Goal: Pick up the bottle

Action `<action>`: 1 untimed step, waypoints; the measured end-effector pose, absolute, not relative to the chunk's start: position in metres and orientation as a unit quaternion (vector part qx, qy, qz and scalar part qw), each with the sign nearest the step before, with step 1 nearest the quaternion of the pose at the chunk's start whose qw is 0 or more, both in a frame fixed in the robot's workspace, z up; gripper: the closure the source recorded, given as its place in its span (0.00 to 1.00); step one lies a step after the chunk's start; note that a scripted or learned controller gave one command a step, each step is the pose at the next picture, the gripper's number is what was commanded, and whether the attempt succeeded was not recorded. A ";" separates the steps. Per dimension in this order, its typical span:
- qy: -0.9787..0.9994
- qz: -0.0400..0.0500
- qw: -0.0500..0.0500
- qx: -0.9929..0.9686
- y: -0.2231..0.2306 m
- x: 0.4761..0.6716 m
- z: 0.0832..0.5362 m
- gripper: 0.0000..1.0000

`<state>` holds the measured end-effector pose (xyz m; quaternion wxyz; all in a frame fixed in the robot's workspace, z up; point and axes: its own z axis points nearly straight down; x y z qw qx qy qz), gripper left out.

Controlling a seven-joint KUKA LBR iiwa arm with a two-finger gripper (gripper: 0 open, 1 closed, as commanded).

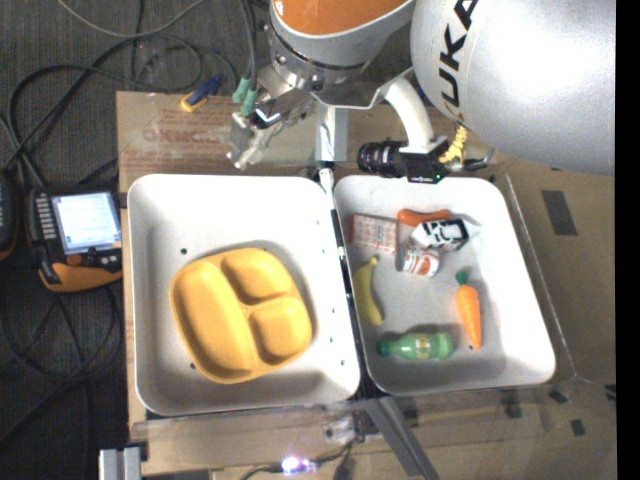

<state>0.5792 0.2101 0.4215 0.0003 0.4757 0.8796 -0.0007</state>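
Gripper, grip state unclear, hovers at eleven o'clock; bottle at five. Banana alongside risks a mistaken grab.

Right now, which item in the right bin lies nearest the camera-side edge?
The green bottle, lying on its side along the near wall of the right bin. The carrot and banana sit farther back.

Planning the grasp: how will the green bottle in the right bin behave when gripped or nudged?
The bottle lies on its side, so a nudge would likely roll it toward the carrot or the bin wall. It looks like smooth plastic, so it may slip. It seems small, so probably light.
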 end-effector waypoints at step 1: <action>0.873 -0.001 0.000 0.487 0.222 0.631 0.434 1.00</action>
